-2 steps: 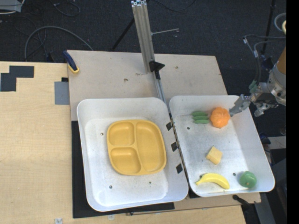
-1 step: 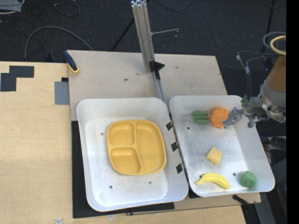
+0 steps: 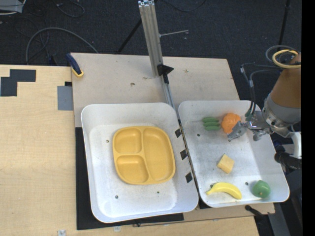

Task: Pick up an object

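End effector (image 3: 239,131) low in right white bin (image 3: 197,181), jaw state: cannot tell. Round orange plastic fruit (image 3: 230,122) touching at its 10 o'clock, beside green ridged pieces (image 3: 211,124). Likely light, rigid, slippery; grip across widest middle.

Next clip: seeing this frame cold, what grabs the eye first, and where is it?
The yellow divided plate stands out first, lying alone in the middle of the left bin. Next comes the scatter of toy food in the right bin: an orange ball beside a green piece near the far edge, a pale yellow block mid-bin, and a banana and green pepper along the near edge. The gripper sits right beside the orange ball.
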Tool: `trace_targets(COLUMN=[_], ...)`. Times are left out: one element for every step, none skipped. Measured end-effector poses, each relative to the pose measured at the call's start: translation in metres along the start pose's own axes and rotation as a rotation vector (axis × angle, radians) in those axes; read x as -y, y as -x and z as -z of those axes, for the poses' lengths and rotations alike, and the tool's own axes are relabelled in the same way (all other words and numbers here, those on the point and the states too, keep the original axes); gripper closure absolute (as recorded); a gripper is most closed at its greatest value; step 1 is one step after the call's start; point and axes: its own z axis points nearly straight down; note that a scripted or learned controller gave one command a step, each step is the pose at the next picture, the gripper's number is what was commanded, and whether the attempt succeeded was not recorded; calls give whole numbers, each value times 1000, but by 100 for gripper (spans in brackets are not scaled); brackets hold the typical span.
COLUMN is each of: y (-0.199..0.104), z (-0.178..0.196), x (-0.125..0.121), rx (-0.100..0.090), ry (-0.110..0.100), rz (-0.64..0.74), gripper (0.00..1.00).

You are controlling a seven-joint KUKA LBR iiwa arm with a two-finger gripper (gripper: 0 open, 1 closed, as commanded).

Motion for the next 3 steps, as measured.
trace_targets(y=[3,4,9], z=[-44,-34,14], x=[-6,-5,4], rx=[1,1,2], ry=[3,2,6], rz=[-1,-2,-3], gripper=[0,100,100])
